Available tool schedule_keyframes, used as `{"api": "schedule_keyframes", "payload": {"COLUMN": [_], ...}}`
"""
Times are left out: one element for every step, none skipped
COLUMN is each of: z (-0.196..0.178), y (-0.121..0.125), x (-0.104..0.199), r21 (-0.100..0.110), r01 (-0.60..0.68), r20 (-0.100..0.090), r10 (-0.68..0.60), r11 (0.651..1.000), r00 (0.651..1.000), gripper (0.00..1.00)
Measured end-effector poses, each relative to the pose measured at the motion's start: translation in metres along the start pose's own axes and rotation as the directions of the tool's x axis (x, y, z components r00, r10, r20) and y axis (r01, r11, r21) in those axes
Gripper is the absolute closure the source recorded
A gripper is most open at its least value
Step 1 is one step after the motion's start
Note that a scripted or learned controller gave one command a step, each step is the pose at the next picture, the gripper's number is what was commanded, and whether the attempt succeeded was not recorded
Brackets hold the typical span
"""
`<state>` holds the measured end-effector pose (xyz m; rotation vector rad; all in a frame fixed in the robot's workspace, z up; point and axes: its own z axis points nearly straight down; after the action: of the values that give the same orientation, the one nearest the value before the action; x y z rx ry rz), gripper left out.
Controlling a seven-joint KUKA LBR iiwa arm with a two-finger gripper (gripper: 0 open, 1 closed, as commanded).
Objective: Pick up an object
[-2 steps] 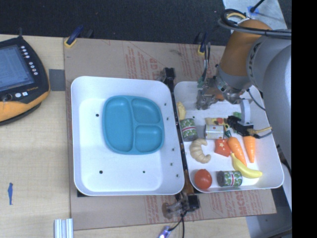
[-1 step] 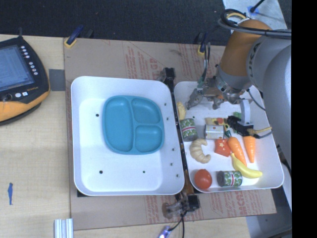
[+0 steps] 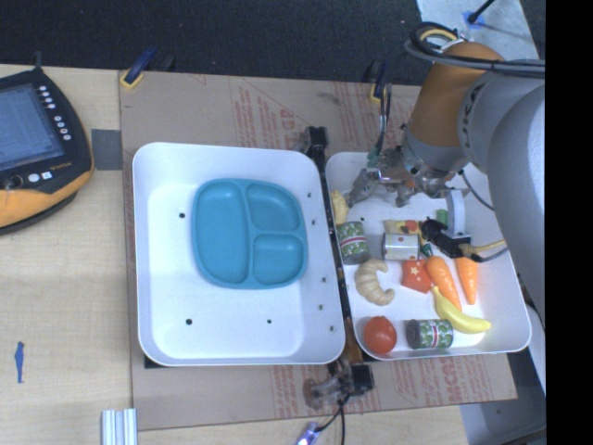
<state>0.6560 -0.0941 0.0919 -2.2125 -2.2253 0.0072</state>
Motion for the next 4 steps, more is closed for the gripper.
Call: {"api": "schedule_keyframes", "payload": {"z": [-0.011,-0.01,0.0,-0.011], "y": [0.0,0.0,0.0,0.0], "x": [-0.001,-0.001,0.001,0.0], "r21": [0.002,0.002,0.0,0.002], "r01": [0.002,0.002,0.0,0.001], "r20": [0.0,0.0,0.0,0.0], "r10": [-0.002,-0.002,0.0,-0.001], "r11": [1.0,1.0,1.0,1.0], "r00": [1.0,1.0,1.0,1.0], "gripper": [1.0,0.0,0.0,1.0]}}
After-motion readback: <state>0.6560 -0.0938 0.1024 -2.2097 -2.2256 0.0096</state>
